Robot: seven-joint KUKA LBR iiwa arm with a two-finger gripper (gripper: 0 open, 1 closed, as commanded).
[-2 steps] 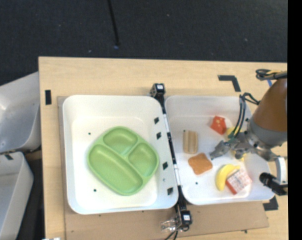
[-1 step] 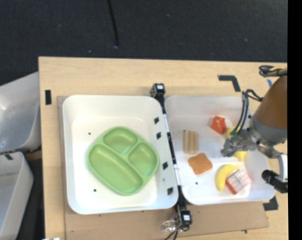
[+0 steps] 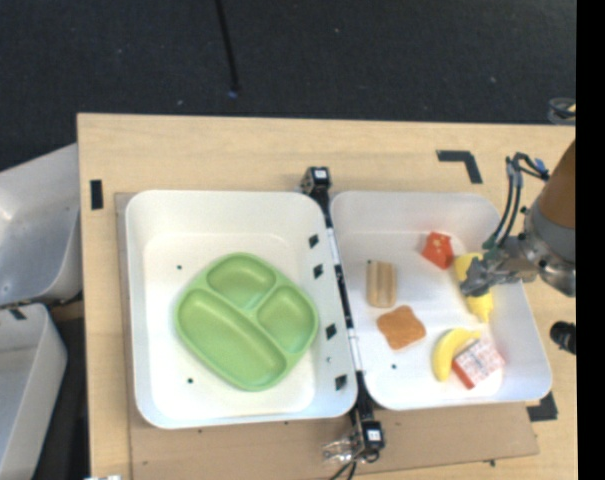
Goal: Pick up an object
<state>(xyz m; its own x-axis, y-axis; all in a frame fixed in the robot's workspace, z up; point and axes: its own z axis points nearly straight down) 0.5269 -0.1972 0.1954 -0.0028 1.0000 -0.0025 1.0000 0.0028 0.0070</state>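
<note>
White-patterned red carton (image 3: 478,363) beside banana (image 3: 446,352), unreadable.

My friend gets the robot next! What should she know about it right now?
Gripper: low over the right bin, at the yellow piece near the bin's right side. Nothing can be seen between its fingers.
Right bin things: red piece, tan block, orange-brown piece, banana, red-and-white box beside the banana.
Left bin: a green divided plate.
Done: the arm has reached an object.
Left: grip something and lift it out; no object is visibly lifted yet.
</note>
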